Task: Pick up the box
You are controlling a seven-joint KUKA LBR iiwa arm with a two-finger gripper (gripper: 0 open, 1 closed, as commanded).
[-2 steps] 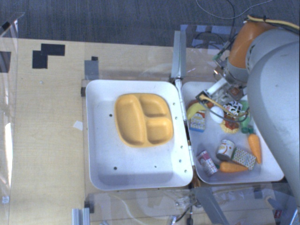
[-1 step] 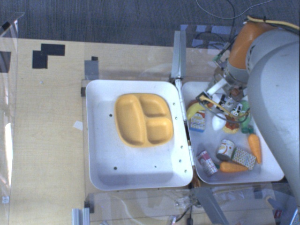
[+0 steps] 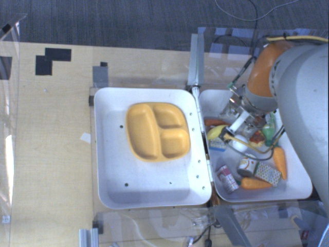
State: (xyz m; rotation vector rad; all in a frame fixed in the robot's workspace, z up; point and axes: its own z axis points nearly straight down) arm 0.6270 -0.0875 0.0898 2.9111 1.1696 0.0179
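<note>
Two shallow white bins are seen side by side on the pale wooden desk (image 3: 51, 153). In the left bin (image 3: 110, 189) a yellow divided tray (image 3: 157, 131) is set, slightly towards the far side, with three compartments showing. The right bin (image 3: 303, 187) is crowded with small things: a small patterned box (image 3: 268, 173) lies near the bin's front, tilted, with an orange carrot-like piece (image 3: 253, 183) just beside it at the front and a second orange piece (image 3: 279, 161) just beside it on the right. A small can (image 3: 226, 178) is found to the left of these, and a yellow banana-like item (image 3: 216, 133) lies close to the bin's left wall. The grey arm (image 3: 303, 102), with its orange band (image 3: 262, 73), is reached in from the right over the far half of this bin, and the jaws (image 3: 239, 123) are lowered among the clutter there, well apart from the box. Whether the jaws are released or clenched cannot be told. A thin cable (image 3: 241, 4) is looped on the dark floor beyond the desk.
</note>
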